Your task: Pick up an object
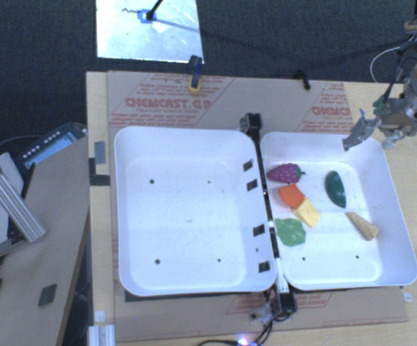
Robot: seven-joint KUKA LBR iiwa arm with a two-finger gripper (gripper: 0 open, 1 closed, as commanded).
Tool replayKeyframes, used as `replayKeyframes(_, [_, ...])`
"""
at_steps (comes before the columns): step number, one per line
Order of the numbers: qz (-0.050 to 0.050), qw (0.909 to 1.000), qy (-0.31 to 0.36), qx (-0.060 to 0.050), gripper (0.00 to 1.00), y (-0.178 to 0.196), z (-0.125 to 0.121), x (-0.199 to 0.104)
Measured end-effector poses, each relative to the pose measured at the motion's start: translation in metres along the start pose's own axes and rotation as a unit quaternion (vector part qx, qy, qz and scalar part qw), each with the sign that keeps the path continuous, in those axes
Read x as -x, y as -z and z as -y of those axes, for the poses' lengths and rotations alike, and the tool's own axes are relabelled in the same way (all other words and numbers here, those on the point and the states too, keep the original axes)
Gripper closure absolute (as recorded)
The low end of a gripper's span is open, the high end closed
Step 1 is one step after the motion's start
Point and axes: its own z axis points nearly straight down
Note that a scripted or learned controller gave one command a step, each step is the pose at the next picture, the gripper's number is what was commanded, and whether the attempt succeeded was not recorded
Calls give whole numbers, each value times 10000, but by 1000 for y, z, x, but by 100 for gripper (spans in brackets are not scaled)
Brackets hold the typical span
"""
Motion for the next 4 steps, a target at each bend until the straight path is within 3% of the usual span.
replayKeyframes(1, [-28,10000,33,-53,0,-94,33,-80])
replayKeyframes(2, [6,10000,17,23,0,-173,-49,-54])
replayKeyframes(4, [-11,10000,-18,-34,0,-171,101,-56])
